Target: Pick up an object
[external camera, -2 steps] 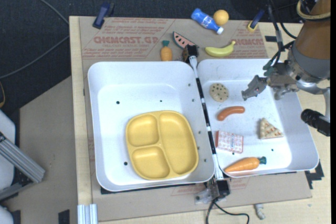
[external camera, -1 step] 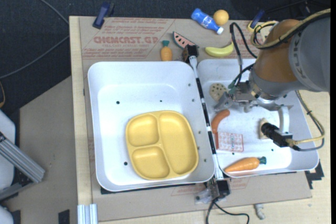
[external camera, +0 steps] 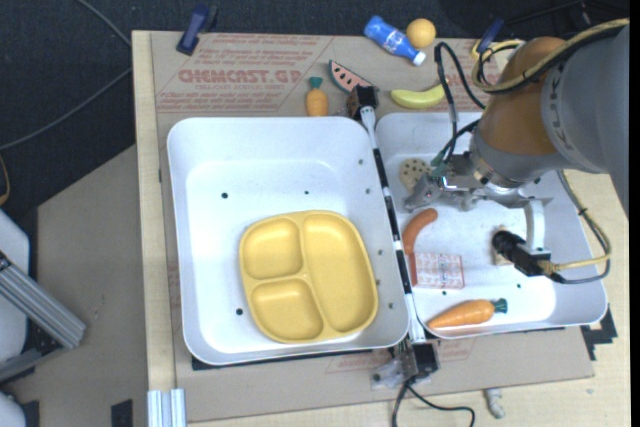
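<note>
My gripper (external camera: 440, 183) hangs low in the right bin (external camera: 570, 310), near its upper left part. Right by it lies a brown cookie (external camera: 410, 172), and just below it a reddish sausage (external camera: 417, 228). Lower in the same bin rest a pale square packet with red print (external camera: 438, 270) and an orange carrot (external camera: 465, 313) along the front wall. The grey arm with its orange band (external camera: 520, 120) covers the bin's upper right part.
The left bin (external camera: 200, 165) holds a yellow divided plate (external camera: 305, 272). Behind the bins on the bench lie a banana (external camera: 418, 96), a blue bottle (external camera: 392, 39), an orange ball (external camera: 421, 32), a watermelon slice (external camera: 342, 75) and a small orange toy (external camera: 317, 102). Cables trail around the wrist.
</note>
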`<state>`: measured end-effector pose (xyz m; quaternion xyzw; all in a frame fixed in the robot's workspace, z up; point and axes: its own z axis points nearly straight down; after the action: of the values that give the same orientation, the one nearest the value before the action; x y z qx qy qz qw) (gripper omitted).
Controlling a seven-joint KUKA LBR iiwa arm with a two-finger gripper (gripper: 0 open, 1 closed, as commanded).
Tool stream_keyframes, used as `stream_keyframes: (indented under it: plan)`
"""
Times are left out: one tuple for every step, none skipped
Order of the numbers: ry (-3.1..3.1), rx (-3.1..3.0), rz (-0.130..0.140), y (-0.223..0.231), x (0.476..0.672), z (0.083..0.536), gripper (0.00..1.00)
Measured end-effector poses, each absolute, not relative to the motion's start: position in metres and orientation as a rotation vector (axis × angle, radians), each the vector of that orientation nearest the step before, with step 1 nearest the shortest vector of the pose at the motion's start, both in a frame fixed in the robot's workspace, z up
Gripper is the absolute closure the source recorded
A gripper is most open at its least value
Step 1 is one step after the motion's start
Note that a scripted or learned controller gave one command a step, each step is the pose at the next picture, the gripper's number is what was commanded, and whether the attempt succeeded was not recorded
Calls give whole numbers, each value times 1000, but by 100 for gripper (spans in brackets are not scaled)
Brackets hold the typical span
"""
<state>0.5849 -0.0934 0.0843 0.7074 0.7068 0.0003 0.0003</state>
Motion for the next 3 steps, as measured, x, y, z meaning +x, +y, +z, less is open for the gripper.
stream_keyframes:
  plan:
    - [2223, 2224, -2, -94, 573, 84, 0]
    - [2221, 2224, 0, -94, 573, 94, 100]
    - [2221, 2224, -1, -94, 573, 94, 0]
